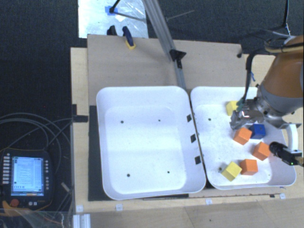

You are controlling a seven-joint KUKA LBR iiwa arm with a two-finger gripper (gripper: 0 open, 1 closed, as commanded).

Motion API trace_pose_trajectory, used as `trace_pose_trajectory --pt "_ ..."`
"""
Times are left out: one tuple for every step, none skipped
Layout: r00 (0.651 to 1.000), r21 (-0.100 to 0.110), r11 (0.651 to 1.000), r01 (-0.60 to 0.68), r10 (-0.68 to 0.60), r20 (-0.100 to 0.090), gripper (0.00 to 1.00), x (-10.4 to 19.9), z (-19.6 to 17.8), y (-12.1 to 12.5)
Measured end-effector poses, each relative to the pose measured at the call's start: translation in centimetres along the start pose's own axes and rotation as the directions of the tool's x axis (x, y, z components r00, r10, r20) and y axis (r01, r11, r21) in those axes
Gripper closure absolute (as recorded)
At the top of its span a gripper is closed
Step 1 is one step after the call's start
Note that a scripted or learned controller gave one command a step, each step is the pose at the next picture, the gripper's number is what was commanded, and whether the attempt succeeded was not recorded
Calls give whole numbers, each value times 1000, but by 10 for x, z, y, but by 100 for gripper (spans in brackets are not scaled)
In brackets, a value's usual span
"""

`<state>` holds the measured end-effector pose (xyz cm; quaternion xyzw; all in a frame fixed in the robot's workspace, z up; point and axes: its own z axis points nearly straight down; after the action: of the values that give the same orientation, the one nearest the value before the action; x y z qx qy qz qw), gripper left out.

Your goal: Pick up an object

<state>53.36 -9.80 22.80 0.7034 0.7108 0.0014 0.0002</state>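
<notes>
Blocks lay in the right bin (pixel 280 179): nearest, a yellow block (pixel 231 170) beside an orange block (pixel 249 166), then another orange block (pixel 261 150), a third orange block (pixel 242 135) touching a blue block (pixel 258 130), and farthest a second yellow block (pixel 231 108). The gripper (pixel 239 120) hung between these last; whether spread or pressed together, I could not tell.

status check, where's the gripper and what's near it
Gripper low in the right bin, fingers unclear. Nothing seen held. Orange cube just below it, blue cube and yellow cube close alongside.
</notes>
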Motion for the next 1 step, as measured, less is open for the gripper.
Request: trace_pose_trajectory --pt "1000 -1 1000 1 -1 0 100 50 -15 12"
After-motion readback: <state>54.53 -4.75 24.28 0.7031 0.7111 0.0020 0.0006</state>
